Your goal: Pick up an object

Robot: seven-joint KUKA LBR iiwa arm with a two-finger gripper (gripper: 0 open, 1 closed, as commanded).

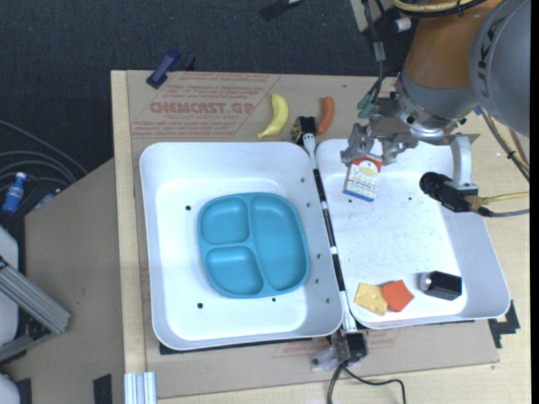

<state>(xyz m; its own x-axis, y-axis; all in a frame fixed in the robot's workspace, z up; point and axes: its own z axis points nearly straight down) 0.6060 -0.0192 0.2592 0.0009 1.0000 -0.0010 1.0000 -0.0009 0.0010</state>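
A small white carton [363, 181] with blue and orange print hangs over the back left of the right bin [472, 251]. Its top sits between the fingers of my gripper [373, 152], which is shut on it. The grey arm with its orange band comes down from the upper right, right above the carton. At the right bin's front edge lie a yellow piece [370, 298], an orange piece [397, 294] and a black block [441, 285].
The left bin [168, 183] holds a blue divided plate [253, 244]. Behind the bins a toy banana [274, 116] and an orange carrot-like piece [325, 114] lie on the cardboard. A blue object [162, 68] sits at the bench's far left corner. Cables hang near the arm.
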